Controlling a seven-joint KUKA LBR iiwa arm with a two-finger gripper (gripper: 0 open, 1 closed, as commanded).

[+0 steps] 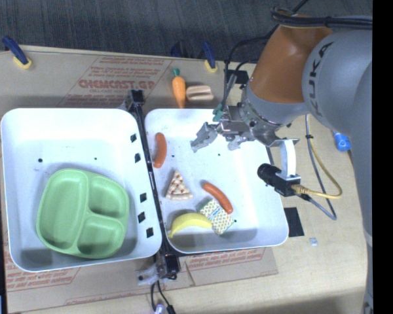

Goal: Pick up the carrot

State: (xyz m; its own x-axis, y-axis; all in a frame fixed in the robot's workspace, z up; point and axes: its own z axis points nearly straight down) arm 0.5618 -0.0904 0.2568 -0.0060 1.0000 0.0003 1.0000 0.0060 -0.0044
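A green divided plate (84, 211) sits in the left bin (26, 129). The carrot (178, 89) lies on cardboard (118, 77) behind the right bin (268, 231), long axis near-vertical, green top pointing away. The gripper (217, 140) hovers over that bin, fingers spread, holding nothing.
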